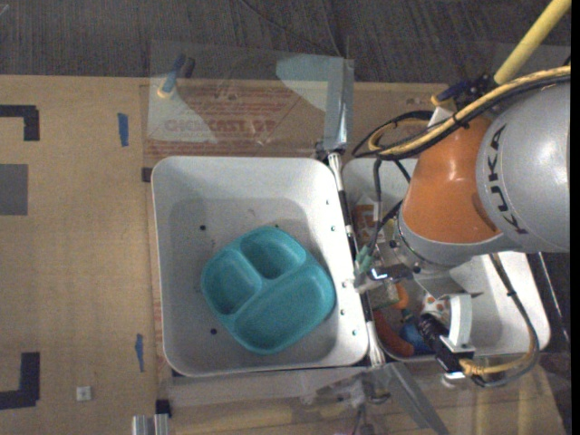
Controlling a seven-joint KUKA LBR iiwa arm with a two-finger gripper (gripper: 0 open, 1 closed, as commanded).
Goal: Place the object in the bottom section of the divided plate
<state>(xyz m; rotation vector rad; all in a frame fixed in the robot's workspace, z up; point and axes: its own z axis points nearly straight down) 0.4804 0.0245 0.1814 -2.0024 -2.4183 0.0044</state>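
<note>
A teal divided plate (265,287) lies tilted in the left white bin (181,188). It has two small sections toward the upper left and one large section toward the lower right, and nothing rests on it. The grey and orange arm (471,184) hangs over the right bin (521,306). Its gripper (377,275) reaches down at that bin's left wall, close to the divider between the bins. Small orange and blue objects (408,331) lie in the right bin just below the gripper, partly hidden by the wrist. A small green piece (364,259) shows at the gripper.
Yellow and black cables (426,134) loop around the arm and along the right bin's lower edge. A clear plastic sheet (245,98) lies behind the left bin. Blue tape marks and black squares dot the brown bench (72,243) at left.
</note>
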